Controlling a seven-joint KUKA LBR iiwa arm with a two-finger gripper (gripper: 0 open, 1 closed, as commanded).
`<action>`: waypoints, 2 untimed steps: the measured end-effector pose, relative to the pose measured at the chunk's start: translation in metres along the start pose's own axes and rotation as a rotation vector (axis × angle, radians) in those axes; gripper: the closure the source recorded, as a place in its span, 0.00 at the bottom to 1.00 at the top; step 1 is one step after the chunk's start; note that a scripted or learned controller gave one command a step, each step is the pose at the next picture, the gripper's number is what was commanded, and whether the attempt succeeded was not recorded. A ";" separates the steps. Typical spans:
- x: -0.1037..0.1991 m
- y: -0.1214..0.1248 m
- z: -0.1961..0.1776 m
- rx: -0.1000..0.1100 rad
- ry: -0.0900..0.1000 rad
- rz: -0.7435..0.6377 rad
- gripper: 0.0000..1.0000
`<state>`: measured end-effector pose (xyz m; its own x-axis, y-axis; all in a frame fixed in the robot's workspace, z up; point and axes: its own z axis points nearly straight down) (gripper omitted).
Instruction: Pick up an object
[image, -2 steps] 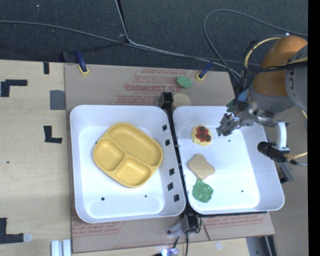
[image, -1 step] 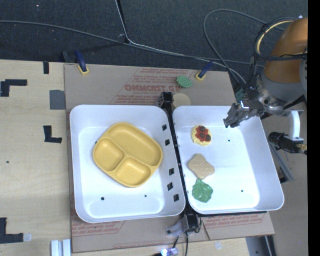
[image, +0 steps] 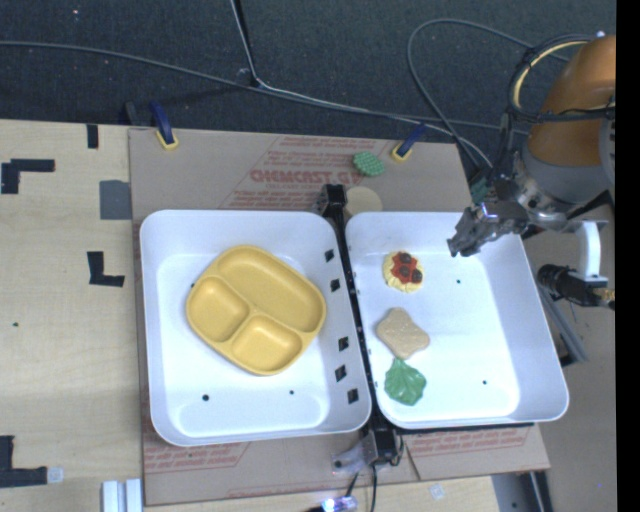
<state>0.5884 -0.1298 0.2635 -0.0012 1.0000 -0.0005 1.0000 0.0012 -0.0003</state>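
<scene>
Three small items lie in the right bin (image: 500, 330): a yellow round piece with red and dark topping (image: 403, 271), a tan bread-shaped piece (image: 402, 333) and a green leafy piece (image: 405, 383). My gripper (image: 468, 238) hangs over the bin's upper right part, right of the yellow piece and apart from it. Nothing shows between its fingers.
The left bin (image: 170, 300) holds a yellow divided tray (image: 255, 308). A small green piece (image: 368, 162) lies on the cardboard behind the bins. Cables run across the dark floor at the back. The arm's grey body (image: 560, 170) sits above the right bin's far corner.
</scene>
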 end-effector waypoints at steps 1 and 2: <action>0.058 0.007 0.012 0.001 0.002 -0.005 1.00; 0.108 0.024 0.010 0.000 0.002 -0.005 1.00</action>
<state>0.6124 -0.0221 0.2536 -0.0065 1.0000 0.0012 1.0000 0.0065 -0.0005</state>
